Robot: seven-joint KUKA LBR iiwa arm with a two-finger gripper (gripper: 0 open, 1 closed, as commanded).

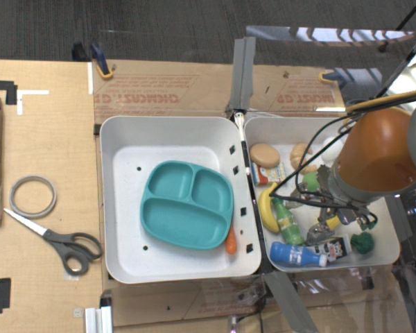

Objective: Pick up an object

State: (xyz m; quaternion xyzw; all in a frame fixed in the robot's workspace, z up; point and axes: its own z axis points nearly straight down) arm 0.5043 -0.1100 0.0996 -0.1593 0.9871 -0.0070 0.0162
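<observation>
Camera view: nearest the lower edge, in the right bin [385,259], a blue-and-white bottle [295,254] lies on its side by the front wall, with a small dark packet [335,248] and a dark green lump [362,242] beside it. Just above them hangs the claw [324,227], low over the clutter; whether it is spread or pressed together I cannot tell. A green bottle [286,218] and a banana [265,210] lie to its left. In the left bin [118,186] a teal divided plate [188,205] rests, an orange carrot [230,241] at its edge. Scissors [62,242] and a tape roll [32,195] lie on the surface [41,144]. Farther back, a tan round bun [265,155] sits near the right bin's rear.
</observation>
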